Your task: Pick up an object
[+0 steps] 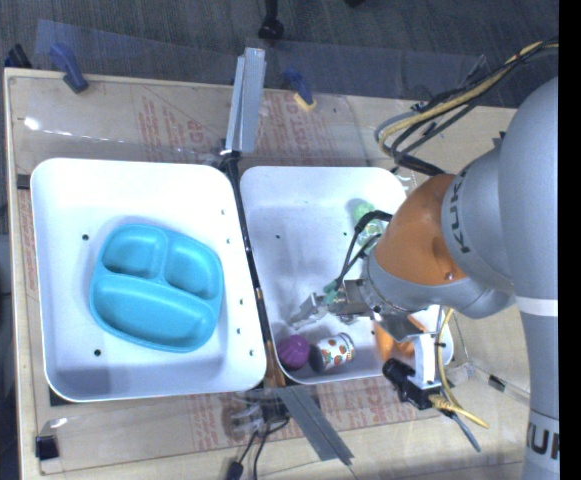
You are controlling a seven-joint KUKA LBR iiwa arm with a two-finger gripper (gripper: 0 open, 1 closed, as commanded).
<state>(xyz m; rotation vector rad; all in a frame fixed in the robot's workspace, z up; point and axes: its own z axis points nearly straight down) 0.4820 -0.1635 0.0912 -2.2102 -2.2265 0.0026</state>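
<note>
Purple ball (293, 350) and patterned can (333, 352) lie lower centre; gripper (315, 306) hovers above, fingers spread, holding nothing; descent onto one seems next.

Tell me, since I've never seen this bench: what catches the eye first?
The big grey arm with its orange band looms over the right bin, its claw low above a purple ball and a patterned can. In the left bin lies a bright blue divided tray.
</note>
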